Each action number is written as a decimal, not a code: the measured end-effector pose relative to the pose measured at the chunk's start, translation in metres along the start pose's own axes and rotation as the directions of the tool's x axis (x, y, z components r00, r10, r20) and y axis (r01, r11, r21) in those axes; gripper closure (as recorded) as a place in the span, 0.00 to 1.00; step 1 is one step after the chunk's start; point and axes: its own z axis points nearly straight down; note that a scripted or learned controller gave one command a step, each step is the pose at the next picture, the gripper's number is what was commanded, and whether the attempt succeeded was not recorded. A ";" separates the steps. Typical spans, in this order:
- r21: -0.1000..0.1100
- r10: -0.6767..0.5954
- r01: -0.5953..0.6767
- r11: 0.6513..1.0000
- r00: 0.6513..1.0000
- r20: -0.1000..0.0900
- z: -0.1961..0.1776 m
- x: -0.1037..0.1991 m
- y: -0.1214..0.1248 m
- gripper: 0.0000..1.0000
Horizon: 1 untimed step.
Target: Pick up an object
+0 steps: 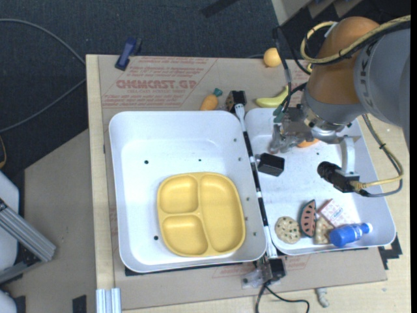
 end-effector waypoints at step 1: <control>-0.005 0.002 -0.002 1.000 1.000 0.002 -0.068 -0.040 -0.013 1.00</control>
